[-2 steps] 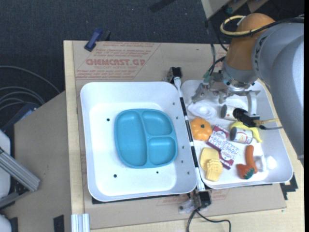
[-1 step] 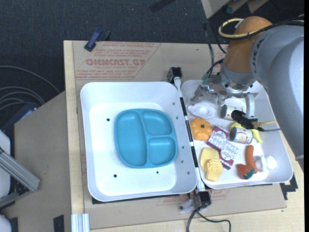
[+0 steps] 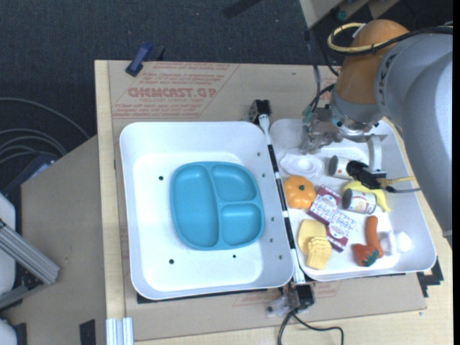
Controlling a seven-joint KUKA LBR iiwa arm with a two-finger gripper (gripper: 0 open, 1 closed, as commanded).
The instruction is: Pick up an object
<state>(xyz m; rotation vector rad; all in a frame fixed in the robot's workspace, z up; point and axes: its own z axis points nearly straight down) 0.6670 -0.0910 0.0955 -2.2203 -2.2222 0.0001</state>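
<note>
The claw [image 3: 318,136], its grip state impossible to tell, hangs over the far left corner of the right bin [image 3: 424,246], where toy foods crowd; a clean pick likely means dropping squarely onto the orange [image 3: 299,191].

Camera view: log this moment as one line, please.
arm: over right bin far end | gripper: low in bin, grasp unconfirmed | left bin: blue divided plate | right bin: toy foods untouched
</note>
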